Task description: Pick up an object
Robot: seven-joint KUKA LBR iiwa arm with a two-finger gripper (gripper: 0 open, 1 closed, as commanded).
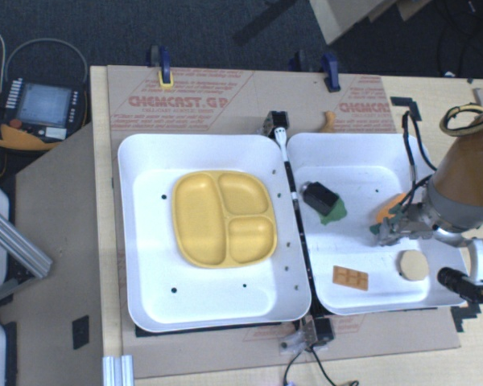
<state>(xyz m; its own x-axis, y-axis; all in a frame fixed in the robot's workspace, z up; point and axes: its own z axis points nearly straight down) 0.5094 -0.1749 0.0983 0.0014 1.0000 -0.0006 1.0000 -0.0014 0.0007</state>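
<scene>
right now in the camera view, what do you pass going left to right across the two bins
yellow divided plate in the left bin → black and green block → brown waffle piece → claw → round beige piece, these last four in the right bin

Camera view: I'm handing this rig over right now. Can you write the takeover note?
Gripper: low in the right bin near its right side; whether it is open or shut cannot be read.
Right bin holds a black-and-green block, a brown waffle-like piece, a round cream piece and something orange beside the gripper.
Left bin holds the yellow divided tray.
Done: no lift visible.
Left: grasp one object and raise it.
</scene>
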